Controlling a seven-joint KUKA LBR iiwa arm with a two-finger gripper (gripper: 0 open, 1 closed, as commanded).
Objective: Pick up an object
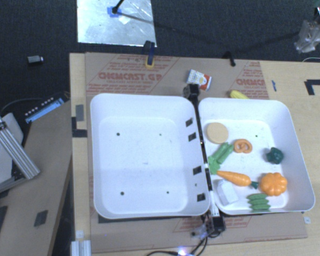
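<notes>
As seen from above at a slant, toy foods for picking lying in the right bin (286, 120), at three o'clock from the left bin (144, 159) on the bench (48, 159).

Inside the right bin: tan disc (217, 133) at eleven o'clock; pretzel (242, 146) near the centre; dark green piece (274, 155) at three; green pods (221, 156) at nine, hard against the left wall; carrot (236, 178) just below them, tip pointing at the orange pumpkin (272, 183) at four; white piece (226, 192) at seven; pea pod (258, 201) at six, under the pumpkin. Beyond the bin's far rim, at twelve: yellow piece (238, 95) and red-and-white packet (199, 79).
</notes>
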